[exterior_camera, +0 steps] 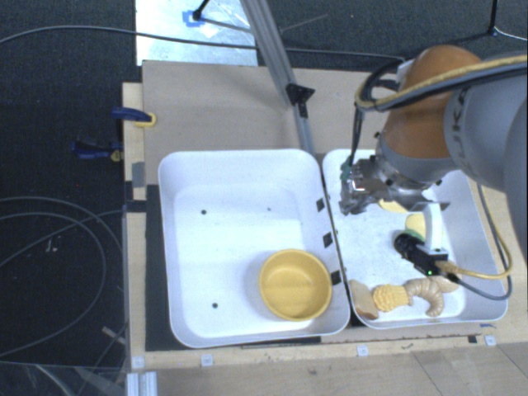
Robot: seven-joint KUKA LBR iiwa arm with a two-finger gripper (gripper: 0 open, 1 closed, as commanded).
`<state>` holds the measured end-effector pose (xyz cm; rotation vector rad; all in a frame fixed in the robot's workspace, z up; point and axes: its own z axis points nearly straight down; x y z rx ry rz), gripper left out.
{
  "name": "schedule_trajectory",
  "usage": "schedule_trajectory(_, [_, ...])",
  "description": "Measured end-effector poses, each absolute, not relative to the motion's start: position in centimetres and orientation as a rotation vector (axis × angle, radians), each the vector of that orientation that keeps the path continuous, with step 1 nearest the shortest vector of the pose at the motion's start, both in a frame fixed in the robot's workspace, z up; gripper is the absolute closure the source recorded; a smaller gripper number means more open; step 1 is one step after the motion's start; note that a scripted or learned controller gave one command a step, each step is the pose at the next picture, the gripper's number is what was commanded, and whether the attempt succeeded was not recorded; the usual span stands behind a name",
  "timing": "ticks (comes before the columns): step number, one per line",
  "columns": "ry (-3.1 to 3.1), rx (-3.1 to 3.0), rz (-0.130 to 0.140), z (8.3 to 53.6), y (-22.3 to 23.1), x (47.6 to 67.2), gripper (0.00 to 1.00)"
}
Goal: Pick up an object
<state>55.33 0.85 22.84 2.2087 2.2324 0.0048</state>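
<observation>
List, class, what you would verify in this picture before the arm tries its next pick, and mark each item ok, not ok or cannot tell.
1. Arm over the right bin: ok.
2. Claw holding something: cannot tell.
3. Pickable items in right bin, corn cob and tan curved piece: ok.
4. Yellow bowl sits alone in left bin: ok.
5. Yellow item beneath the arm identifiable: cannot tell.

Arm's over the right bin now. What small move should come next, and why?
Probably shift the gripper toward the near edge of the right bin, over the pale toy pieces there. The gripper sits at the bin's far left part over bare floor, apart from those pieces, so a descent here would likely close on nothing. The yellow bowl lies in the other bin.
</observation>
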Motion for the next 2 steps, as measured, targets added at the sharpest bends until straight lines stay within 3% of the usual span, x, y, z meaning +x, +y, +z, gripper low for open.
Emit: schedule_trajectory(2, [2.232, 2.209, 0.007, 21.8, 9.6, 60.9, 1.00])
